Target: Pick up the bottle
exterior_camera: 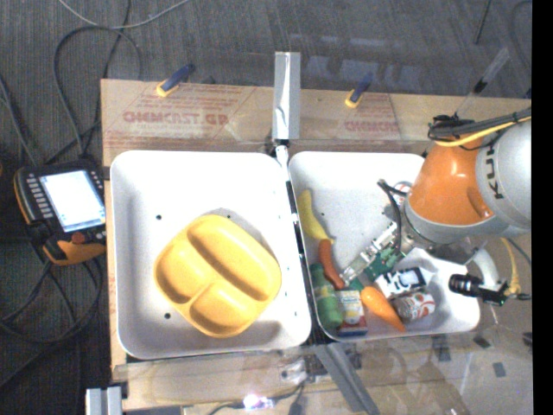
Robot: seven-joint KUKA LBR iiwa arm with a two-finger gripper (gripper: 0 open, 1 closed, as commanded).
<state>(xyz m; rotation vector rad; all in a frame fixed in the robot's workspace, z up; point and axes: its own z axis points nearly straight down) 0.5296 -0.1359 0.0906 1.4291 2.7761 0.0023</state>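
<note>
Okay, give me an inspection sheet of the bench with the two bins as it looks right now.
Surface: wooden bench bearing left bin and right bin.
Job's things: small bottle, lying near right bin's front edge.
Clutter: yellow divided tray in left bin; banana, carrot, can in right bin.
Grippers: gripper low over right bin's pile; grip unclear.
Cables: loose cables on floor.
Surroundings: teach pendant left of the bench; carpet.

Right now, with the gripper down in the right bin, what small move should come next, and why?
Probably a short shift toward the bin's front-left corner. The gripper sits low among the clutter, just above the carrot, while the likely bottle, a small white-labelled container, lies beside it against the right bin front wall.
</note>
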